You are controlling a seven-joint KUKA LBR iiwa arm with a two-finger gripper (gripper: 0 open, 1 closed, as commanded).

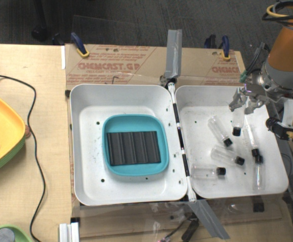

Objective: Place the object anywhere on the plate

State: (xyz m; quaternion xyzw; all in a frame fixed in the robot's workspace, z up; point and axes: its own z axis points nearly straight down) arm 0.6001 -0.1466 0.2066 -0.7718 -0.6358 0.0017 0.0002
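Left white bin (pixel 80 150) is carrying the teal rectangular plate (pixel 134 145) with dark ribbed centre, sitting flat mid-bin. Right white bin (pixel 272 183) is holding several clear plastic vials with black caps (pixel 222 133), lying scattered, all apart from plate. Two-finger gripper (pixel 243 105) is hovering over right bin's upper part; fingers' spread cannot be told, nothing showing between them

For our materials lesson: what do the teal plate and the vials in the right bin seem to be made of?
Teal plate: probably plastic, matt, even colour with soft moulded edges; its dark ribbed insert may be rubber.
Vials: clear plastic or glass, since the white bin shows through them; black caps look like plastic.
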